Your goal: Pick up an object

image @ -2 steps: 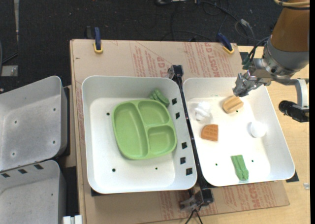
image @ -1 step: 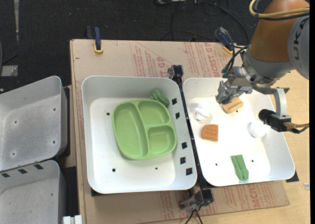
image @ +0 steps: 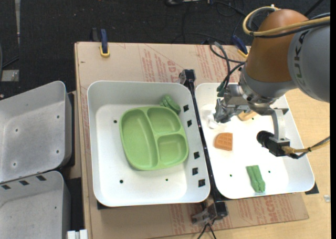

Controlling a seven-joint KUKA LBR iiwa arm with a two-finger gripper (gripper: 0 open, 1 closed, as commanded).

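Green tray [image: 137, 137]; orange waffle [image: 223, 141]

The arm [image: 278, 49] hangs over the far half of the right bin [image: 302, 177], with the gripper [image: 223, 112] low near the dividing wall, so that side is blocked from above. Nearer the front, the orange waffle piece [image: 223, 141] sits close to the divider and the green strip [image: 256, 178] lies by the front rim, with open white floor between them. In the left bin [image: 105, 185], the green divided plate [image: 155, 138] fills the middle and a small green thing [image: 170, 103] sits at its far right corner. Bare floor runs along the front and left.
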